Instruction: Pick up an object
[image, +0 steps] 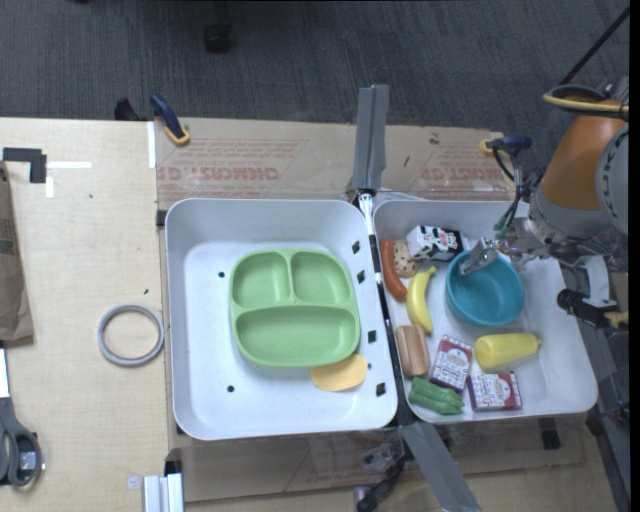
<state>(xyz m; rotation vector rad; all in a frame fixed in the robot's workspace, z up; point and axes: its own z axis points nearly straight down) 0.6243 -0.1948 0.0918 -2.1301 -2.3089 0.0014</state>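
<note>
The right bin (570, 385) holds a blue bowl (487, 294), a yellow banana (420, 300), an orange sausage-like piece (391, 275), a black-and-white carton (435, 241), a tan bun (411, 350), a yellow lemon-shaped toy (507, 348), two small red boxes (452, 362) (494, 390) and a green vegetable (436, 398). My gripper (482, 258) hangs over the bowl's upper left rim, with the arm coming in from the right. Nothing can be seen held in it. The left bin (195, 400) holds a green divided plate (295, 305) and a flat yellow piece (340, 375).
The bins meet at a raised rim (375, 300) with a grey bar (370, 140) behind it. On the bench to the left lie a grey tape ring (131, 333) and scissors (18, 455). Blue clamps (170, 118) (507, 146) sit at the cardboard's back edge.
</note>
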